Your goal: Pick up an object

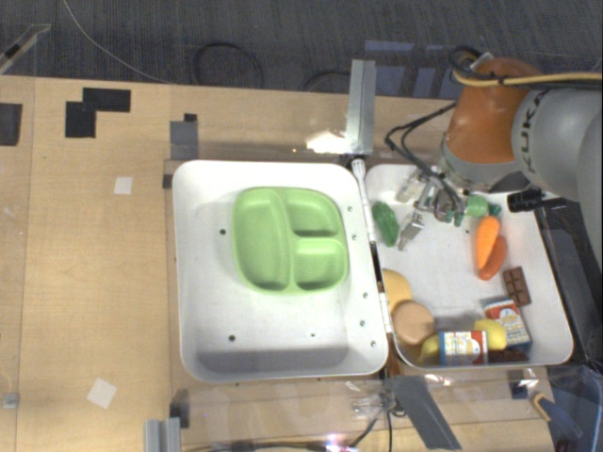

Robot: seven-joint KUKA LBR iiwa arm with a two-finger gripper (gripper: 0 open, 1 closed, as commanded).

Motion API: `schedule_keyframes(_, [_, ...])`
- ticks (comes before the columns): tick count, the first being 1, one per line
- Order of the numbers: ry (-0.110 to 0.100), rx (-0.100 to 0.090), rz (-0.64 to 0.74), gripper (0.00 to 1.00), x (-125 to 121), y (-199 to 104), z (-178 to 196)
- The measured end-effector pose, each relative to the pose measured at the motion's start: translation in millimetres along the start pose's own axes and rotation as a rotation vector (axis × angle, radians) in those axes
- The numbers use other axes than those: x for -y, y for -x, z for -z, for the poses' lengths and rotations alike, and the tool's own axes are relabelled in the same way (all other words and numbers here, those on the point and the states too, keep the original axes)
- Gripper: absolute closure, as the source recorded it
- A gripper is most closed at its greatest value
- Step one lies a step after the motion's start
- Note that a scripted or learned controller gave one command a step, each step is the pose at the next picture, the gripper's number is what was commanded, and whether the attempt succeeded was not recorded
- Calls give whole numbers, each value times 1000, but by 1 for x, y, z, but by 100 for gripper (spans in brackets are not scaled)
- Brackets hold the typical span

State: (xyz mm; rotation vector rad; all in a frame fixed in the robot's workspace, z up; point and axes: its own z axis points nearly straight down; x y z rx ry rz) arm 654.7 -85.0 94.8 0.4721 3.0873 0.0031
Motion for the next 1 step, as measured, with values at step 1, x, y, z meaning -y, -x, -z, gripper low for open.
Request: schedule_keyframes(1, [-4,-17,-36,0,-2,7,-1])
